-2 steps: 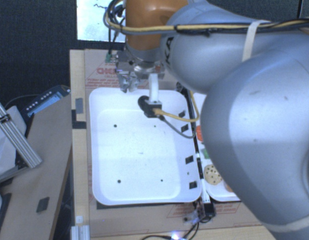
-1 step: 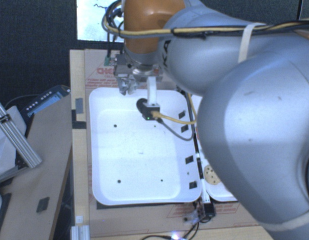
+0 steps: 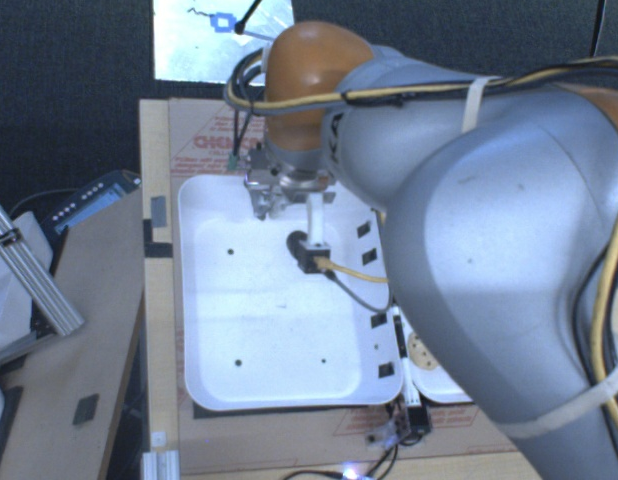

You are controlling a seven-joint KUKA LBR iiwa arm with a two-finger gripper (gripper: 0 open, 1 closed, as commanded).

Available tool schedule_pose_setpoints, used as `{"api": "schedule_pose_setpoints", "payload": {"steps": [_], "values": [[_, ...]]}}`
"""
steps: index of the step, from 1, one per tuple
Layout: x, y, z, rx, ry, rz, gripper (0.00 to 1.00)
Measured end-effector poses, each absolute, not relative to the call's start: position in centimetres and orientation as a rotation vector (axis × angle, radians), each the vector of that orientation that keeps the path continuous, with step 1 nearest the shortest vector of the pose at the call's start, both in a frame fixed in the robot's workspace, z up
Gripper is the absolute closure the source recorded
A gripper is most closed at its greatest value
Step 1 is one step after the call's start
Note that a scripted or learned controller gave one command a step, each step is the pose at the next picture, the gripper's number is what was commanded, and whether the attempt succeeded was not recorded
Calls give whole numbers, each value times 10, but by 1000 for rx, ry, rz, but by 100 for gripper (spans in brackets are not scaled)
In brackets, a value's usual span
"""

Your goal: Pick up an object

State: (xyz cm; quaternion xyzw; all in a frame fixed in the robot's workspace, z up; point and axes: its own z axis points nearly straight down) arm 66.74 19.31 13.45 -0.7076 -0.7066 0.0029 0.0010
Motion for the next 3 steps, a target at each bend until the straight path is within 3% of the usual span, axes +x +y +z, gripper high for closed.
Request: {"api": "schedule_pose_setpoints", "payload": {"steps": [1, 2, 3], "values": [[659, 225, 202, -2216, -2230, -13, 100], [669, 232, 198, -2216, -2228, -5, 100], [633, 214, 185, -2221, -2220, 5, 100]]}}
